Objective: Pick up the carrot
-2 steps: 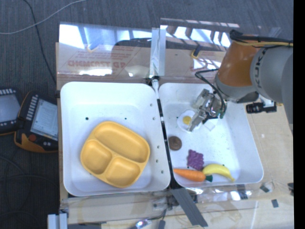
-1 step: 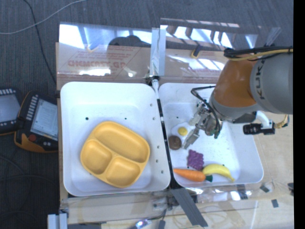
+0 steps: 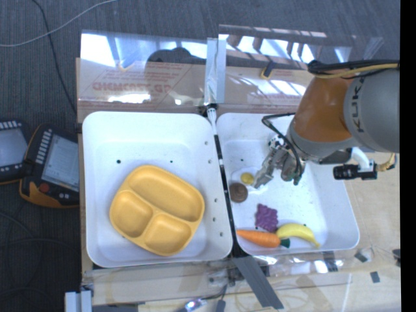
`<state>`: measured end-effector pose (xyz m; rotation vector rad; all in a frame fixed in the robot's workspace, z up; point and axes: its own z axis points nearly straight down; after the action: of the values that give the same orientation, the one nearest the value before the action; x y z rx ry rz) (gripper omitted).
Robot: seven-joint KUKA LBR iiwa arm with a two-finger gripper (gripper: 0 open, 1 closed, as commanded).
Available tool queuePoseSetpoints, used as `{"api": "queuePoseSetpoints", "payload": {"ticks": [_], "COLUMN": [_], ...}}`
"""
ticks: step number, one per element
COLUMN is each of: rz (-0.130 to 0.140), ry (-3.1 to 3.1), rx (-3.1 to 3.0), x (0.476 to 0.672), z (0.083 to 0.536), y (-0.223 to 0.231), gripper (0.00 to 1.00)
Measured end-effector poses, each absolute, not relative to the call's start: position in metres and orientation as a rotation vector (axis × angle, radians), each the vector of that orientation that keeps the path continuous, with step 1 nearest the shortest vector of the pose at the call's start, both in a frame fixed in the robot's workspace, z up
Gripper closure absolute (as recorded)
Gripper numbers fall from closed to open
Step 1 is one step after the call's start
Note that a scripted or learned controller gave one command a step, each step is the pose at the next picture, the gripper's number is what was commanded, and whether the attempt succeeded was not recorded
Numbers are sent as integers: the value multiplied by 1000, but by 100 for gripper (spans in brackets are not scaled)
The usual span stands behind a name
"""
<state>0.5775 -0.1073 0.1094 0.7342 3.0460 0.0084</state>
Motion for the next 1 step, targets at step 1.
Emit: {"api": "queuePoseSetpoints", "payload": {"ticks": [1], "rz": [4], "ry": [3069], "rx": [655], "x": [610], "z": [184], "y": [-90], "gripper": [100]}}
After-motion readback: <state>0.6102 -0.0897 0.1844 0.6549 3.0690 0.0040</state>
